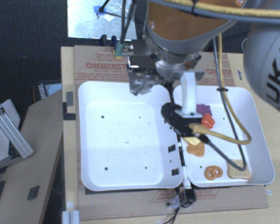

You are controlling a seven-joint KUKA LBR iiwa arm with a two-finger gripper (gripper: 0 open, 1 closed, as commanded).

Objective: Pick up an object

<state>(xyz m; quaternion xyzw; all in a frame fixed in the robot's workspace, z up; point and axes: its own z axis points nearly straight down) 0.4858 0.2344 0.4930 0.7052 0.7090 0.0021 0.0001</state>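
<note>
My gripper hangs over the far edge of the left bin, near the divide between the two bins. Nothing shows beneath it. The right bin holds several small things: a purple piece, a red-orange piece, a flat orange piece with a yellow bit beside it, a brown pretzel and a tan flat piece at the near edge. All of them lie to the right of the gripper and nearer the front.
The arm's large grey and orange body fills the upper right, above the right bin's far side. Both bins rest on a cardboard sheet. A yellow cable loops over the right bin.
</note>
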